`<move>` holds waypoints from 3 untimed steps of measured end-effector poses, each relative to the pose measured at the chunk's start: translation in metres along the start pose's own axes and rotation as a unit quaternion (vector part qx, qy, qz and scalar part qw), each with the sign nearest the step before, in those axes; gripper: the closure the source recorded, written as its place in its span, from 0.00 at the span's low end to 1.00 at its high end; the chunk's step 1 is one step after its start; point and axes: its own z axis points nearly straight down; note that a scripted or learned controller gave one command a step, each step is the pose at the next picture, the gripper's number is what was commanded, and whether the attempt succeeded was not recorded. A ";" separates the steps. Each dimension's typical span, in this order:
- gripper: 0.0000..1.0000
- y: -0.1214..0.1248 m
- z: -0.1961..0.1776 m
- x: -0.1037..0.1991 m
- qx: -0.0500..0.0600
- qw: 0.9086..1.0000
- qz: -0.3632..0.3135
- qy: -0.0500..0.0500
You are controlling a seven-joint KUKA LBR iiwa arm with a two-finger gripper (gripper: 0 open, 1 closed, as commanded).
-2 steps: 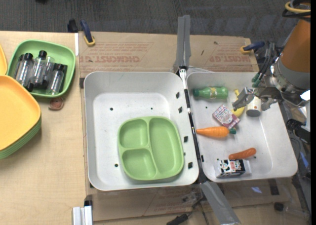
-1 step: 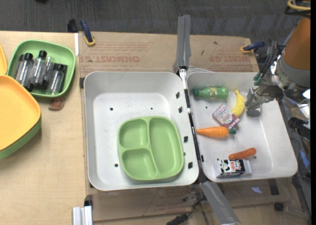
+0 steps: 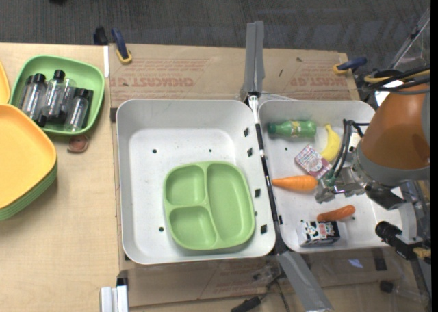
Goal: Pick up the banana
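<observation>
Banana [image 3: 332,141] in right bin [image 3: 287,232], just above gripper [image 3: 327,191], apart from it, finger state unclear

One fixed camera looked down at a slant, set well above the two white bins [image 3: 191,115], floor beyond them

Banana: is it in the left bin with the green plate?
No. The banana lies in the right bin, near the green bottle; the green divided plate sits alone in the left bin.

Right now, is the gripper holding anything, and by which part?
Nothing is held. The gripper hangs over the right bin beside the carrot; the banana lies apart, untouched.
</observation>
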 end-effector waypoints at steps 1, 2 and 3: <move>1.00 0.046 -0.101 -0.022 -0.002 0.958 -0.287 -0.001; 1.00 0.009 0.047 -0.025 -0.001 0.927 -0.375 0.000; 1.00 0.037 0.035 -0.073 -0.003 0.900 -0.435 -0.002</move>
